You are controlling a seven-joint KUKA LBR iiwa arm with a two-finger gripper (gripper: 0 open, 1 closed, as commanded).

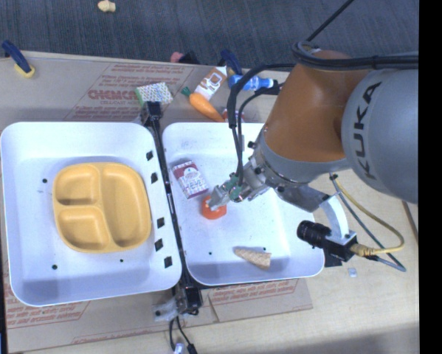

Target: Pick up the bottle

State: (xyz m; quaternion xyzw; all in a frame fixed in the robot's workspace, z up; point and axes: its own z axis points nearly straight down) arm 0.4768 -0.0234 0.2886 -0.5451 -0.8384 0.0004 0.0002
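In the camera view, the grey and orange arm (pixel 331 124) is reaching in from the right over the right bin (pixel 280 271). Its gripper (pixel 229 194) is hanging low near the middle of that bin, directly over a small orange-red object (pixel 213 211). Whether the gripper is released or clenched cannot be told, and nothing is visibly sitting in its grasp.

What looks like the bottle (pixel 189 178), dark red with a pale label, is lying flat on the floor of the right bin, in the left half, near the wall shared with the other bin. Its long axis is running from upper left to lower right in the picture, nearly parallel to that wall. Which end is the neck is too small to tell. The lower end is lying just beside the orange-red object and the gripper, though contact is unclear.

A tan cone (pixel 252 256) is lying near the front edge of the right bin, well apart from the bottle. A yellow divided plate (pixel 102 205) is sitting in the left bin (pixel 21 146). An orange carrot (pixel 204 107) is lying on the bench beyond the bins.
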